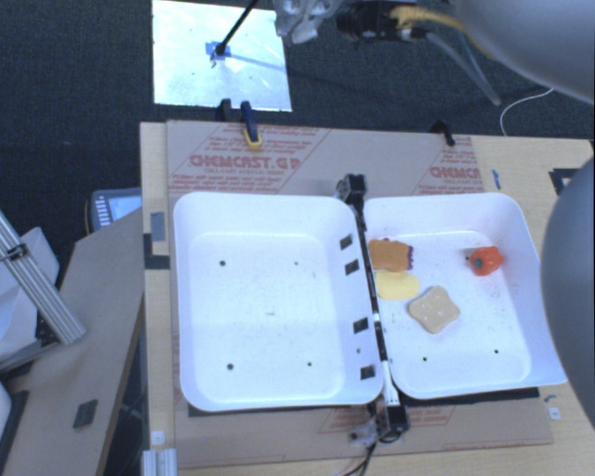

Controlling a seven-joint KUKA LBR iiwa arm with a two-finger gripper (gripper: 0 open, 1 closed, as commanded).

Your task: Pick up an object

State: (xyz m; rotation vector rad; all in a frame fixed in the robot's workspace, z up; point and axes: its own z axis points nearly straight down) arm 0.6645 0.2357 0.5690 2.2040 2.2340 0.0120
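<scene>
Four small items, right bin: grasp notes

Four pieces lie in the right bin (521, 232): an orange-brown slab (390, 255) against the divider, a yellow disc (397, 286) touching it below, a tan toast-shaped piece (433, 310) just beside the disc, and a red-orange lump (483, 260) well apart to the right. Left bin (186, 232) bare.

End effector (302, 20) sits high at the top edge, over the table's far side; finger state: cannot tell.

Judgement: all look like light, rigid toy food, smooth, possibly slippery. Flat pieces offer thin edges only. The lump is the best target: isolated, rounded, taller; pinch across its middle.
</scene>
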